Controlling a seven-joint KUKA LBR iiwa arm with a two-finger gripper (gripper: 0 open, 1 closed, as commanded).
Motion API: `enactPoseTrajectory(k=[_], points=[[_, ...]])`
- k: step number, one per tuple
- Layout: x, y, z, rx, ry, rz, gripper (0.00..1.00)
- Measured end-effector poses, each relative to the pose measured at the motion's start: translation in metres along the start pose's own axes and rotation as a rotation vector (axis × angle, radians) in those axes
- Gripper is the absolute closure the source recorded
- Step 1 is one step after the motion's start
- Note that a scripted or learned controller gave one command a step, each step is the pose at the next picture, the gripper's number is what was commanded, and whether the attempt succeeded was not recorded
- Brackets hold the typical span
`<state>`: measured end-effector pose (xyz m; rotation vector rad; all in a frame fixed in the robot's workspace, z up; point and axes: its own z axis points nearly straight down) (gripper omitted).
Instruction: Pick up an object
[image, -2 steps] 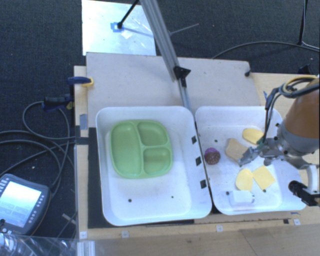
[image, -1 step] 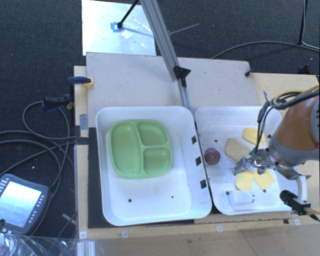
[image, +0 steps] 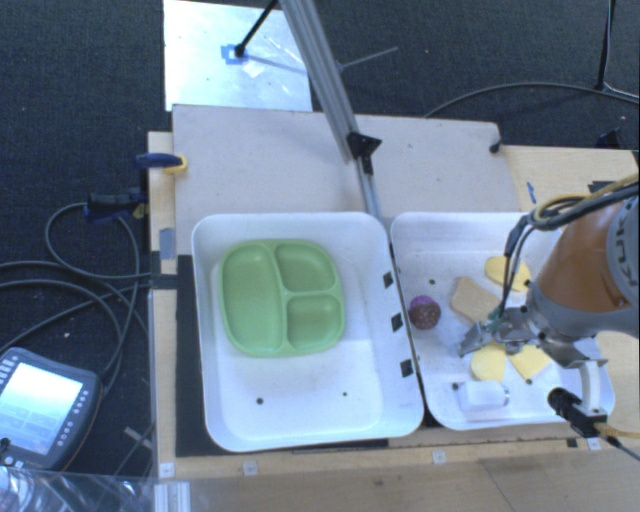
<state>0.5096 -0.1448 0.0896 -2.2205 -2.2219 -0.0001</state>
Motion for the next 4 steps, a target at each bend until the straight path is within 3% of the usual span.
enactPoseTrajectory(k=[1,3,4], points=[[0.0,0.001,-0.012,-0.003,-0.001,0.0,1.0],[0.006,0.002,-0.138,-0.01,-0.002,-0.006,1.0],[0.006,0.004,-0.183,-0.008,-0.002,-0.006,1.0]])
